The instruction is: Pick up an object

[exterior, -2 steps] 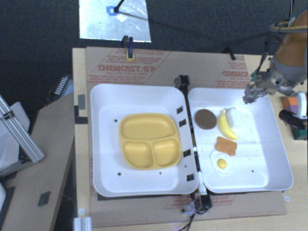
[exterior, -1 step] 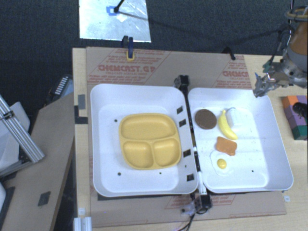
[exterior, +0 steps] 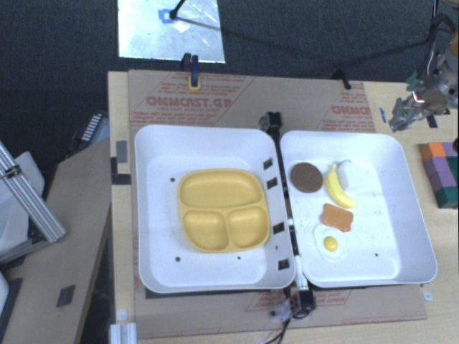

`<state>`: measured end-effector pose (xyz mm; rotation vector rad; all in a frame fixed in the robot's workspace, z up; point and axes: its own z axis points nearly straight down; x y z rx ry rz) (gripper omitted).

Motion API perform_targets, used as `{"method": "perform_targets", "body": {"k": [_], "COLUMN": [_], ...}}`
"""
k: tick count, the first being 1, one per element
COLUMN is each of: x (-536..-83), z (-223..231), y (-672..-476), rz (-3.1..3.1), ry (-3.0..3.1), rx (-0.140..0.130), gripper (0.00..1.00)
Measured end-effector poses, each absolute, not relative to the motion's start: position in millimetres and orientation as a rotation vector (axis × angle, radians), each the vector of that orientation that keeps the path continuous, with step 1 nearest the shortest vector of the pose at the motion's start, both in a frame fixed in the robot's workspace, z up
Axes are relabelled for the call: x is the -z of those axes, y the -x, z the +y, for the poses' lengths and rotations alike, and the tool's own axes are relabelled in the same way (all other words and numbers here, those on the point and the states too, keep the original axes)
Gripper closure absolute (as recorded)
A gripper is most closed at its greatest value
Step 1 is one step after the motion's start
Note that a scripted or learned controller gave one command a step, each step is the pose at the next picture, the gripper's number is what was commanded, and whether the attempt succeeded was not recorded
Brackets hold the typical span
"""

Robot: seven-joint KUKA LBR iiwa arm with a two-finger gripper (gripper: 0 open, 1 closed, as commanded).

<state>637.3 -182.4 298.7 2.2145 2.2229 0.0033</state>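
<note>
Nearest the camera, a fried egg toy (exterior: 330, 244) lies low in the right bin (exterior: 412, 213), yolk up. Just above it, an orange slab (exterior: 337, 217), tilted. Above that, a banana (exterior: 338, 185) running up and down, its upper end beside a small white object (exterior: 346, 173); what that is, hard to say at this sharpness. Brown round patty (exterior: 306, 177) left of the banana, near the bin's inner wall. All five lie apart from the gripper (exterior: 410, 110), which hangs up at the far right, outside the bin and beyond its upper right corner, over the bench edge. Whether its fingers stand wide or narrow cannot be told: that part is small and blurred. Left bin (exterior: 154, 192) holds a yellow three-compartment tray (exterior: 219, 209), set near the middle. Black clips along the seam between the bins. Coloured blocks (exterior: 443, 172) sit on the bench right of the right bin, below the gripper.
</note>
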Motion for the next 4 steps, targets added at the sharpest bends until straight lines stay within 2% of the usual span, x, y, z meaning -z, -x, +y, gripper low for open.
{"method": "perform_targets", "body": {"k": [1,2,3,4], "x": [-298,-284,-266,-246], "z": [-132,-77,-35,12], "y": [-620.6,-592.6,-579.3,-556.4], "rz": [2.229,2.233,2.229,2.23], "ry": [-2.213,-2.213,-2.214,-2.214], "rx": [-0.001,0.0,-0.001,0.0], "gripper": [1.0,1.0,1.0,1.0]}}
